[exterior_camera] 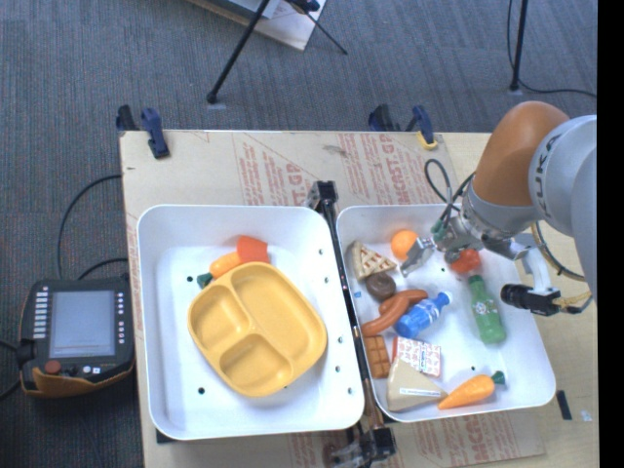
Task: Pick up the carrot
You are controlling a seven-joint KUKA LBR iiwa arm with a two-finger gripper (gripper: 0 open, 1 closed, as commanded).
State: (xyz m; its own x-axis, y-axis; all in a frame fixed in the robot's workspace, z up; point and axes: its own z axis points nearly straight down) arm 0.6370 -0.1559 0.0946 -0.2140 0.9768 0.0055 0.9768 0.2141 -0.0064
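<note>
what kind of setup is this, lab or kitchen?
Likely a robot lab test bench: toy food in two white bins, a teach pendant on grey carpet, and clamps holding the board.

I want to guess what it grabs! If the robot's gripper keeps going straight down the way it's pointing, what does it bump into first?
Probably the red-orange toy right under the gripper, near the top of the right bin. Depth is hard to judge from above. The carrot lies far off, at the bin's bottom edge.

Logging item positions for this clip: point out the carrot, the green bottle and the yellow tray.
carrot (468, 392), camera view, middle of the orange body
green bottle (486, 309), camera view, mid-body
yellow tray (292, 291), camera view, upper right rim
</note>
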